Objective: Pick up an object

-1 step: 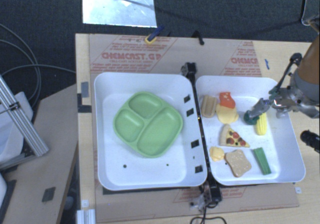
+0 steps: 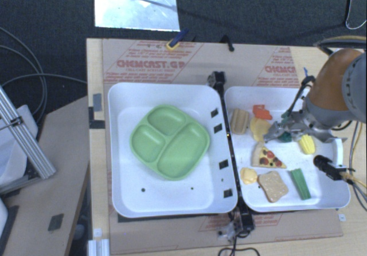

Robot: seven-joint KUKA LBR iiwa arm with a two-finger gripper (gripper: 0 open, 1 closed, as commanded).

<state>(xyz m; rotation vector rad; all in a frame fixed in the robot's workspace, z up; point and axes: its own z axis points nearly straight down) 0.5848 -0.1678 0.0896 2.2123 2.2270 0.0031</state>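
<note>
The two-finger pincer (image 2: 274, 134) hangs low at the right of the frame in the right white bin (image 2: 338, 192), just beside a yellow plastic food piece (image 2: 259, 129); how far it is open I cannot tell. The brown cardboard-covered bench (image 2: 155, 60) stands on dark carpet (image 2: 46, 14)

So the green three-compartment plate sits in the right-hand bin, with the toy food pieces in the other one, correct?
Not quite. The camera view shows the green three-compartment plate in the left white bin. The toy food pieces, such as the pizza slice and the slice of bread, lie in the right white bin, where the gripper is reaching.
</note>
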